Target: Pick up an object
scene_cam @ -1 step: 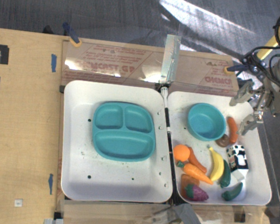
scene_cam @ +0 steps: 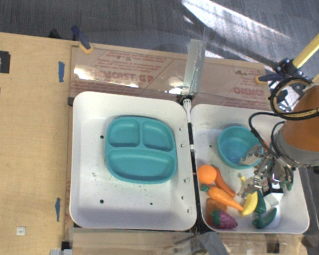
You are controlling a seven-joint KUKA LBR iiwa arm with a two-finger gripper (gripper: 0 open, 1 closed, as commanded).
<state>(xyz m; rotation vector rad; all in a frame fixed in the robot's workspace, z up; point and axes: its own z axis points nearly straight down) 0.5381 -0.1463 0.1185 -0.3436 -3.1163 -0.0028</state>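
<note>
The faded red print on the clear panel (scene_cam: 132,71) is staying unreadable as I am hovering my gripper (scene_cam: 261,176), fingers indistinct, above the yellow toy banana (scene_cam: 250,204) in the right white bin (scene_cam: 295,221).

Toy carrots (scene_cam: 224,196), banana (scene_cam: 250,204), teal bowl (scene_cam: 237,146) lying in right bin (scene_cam: 299,219).

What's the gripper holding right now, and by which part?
Cannot be told: the gripper hangs low over the toy food in the right bin, and no item is clearly in it.
</note>
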